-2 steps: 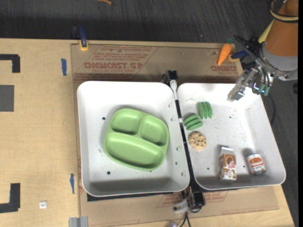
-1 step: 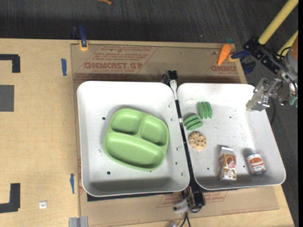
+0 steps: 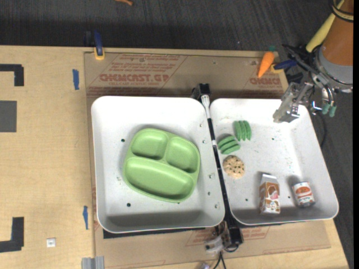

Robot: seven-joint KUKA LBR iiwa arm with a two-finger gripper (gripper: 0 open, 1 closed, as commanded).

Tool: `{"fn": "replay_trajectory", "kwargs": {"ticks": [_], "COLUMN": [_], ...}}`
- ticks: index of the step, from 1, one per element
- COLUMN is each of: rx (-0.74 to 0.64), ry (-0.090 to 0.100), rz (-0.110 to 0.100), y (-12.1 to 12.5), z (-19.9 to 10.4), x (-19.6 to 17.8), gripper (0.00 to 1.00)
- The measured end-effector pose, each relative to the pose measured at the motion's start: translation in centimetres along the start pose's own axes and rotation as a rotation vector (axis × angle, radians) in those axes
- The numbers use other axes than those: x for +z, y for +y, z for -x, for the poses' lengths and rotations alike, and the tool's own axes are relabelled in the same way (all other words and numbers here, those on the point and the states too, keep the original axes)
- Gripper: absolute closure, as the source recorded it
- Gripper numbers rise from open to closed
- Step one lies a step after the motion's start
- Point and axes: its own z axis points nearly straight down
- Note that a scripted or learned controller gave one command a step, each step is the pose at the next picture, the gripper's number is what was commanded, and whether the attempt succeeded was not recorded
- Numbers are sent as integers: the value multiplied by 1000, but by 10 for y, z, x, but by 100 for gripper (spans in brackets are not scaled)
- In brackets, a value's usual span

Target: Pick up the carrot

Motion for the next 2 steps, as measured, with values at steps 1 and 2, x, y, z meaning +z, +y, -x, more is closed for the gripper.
{"fn": "replay_trajectory", "kwargs": {"ticks": [1, 2], "rx": [-62, -9], "ry": [4, 0], "rz": [-2, 0], "y": [-66, 11], "z": [-12, 35], "x": [2, 23], "gripper": [100, 100]}}
